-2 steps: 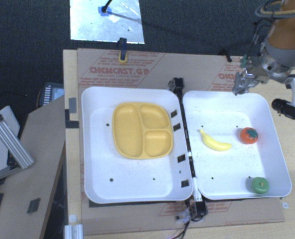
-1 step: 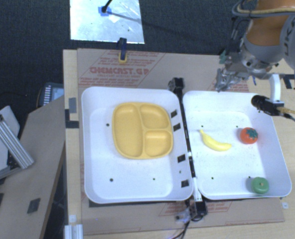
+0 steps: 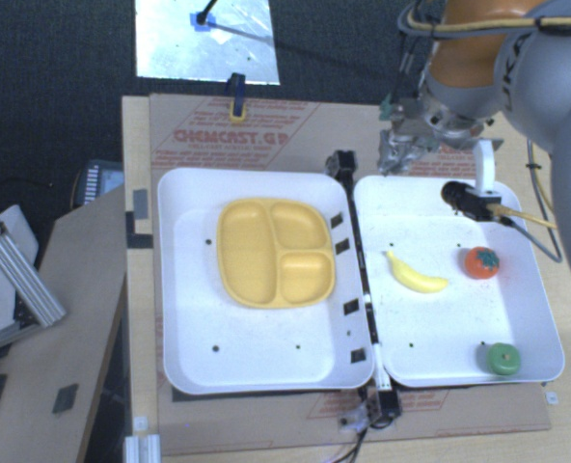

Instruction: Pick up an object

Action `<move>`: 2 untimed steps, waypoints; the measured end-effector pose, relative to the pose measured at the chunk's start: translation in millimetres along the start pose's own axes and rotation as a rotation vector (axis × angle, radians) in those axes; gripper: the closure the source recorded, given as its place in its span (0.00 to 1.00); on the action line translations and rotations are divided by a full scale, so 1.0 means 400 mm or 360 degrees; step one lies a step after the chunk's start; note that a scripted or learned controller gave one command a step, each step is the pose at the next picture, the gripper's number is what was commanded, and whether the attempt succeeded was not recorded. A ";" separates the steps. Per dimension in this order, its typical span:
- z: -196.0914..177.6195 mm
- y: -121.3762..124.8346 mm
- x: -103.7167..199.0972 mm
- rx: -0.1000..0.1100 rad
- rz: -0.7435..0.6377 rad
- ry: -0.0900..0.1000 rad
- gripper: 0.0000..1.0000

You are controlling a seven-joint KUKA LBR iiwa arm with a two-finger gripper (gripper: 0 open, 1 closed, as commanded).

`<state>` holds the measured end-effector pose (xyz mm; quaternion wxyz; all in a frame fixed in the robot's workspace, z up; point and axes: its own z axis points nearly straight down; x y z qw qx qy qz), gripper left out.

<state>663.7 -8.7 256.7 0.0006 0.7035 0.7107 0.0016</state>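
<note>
**Overhead view of the pick-up cell.** The tool (image 3: pixel 399 154) hangs at the far left corner of the right shallow white bin (image 3: pixel 440 340), close to its rim. Nothing is seen in its grip, and whether it is apart or together cannot be told from this angle. The objects that could be picked all lie well apart from it, nearer in the same bin.

**Risks, judged from this layout.**
- (a) A straight descent from here would probably meet the rim or bare bin floor, and the tool would come away with nothing.
- (b) The small yellow plastic banana (image 3: pixel 416 276) lies flat and curved, so an off-centre grasp could make it swivel or slip out.
- (c) The round red-orange tomato toy with a green stalk (image 3: pixel 480 262) and the round green toy piece (image 3: pixel 503 358) could both roll away from an uneven grasp. The green piece also sits close to the bin wall, which may block the tool.

**Containers.**
- The left shallow white bin (image 3: pixel 189 340) holds one yellow three-compartment plastic plate (image 3: pixel 274 254) near its middle, with every compartment empty.
- The right bin holds the banana near its centre, the tomato toy to the banana's right, and the green piece in the near right corner.
- Both bins rest side by side on the bench (image 3: pixel 139 307).
</note>
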 end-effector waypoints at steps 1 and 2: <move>-0.005 -0.011 0.146 0.0002 0.0001 0.0000 1.00; -0.005 -0.014 0.279 0.0001 0.0001 0.0001 1.00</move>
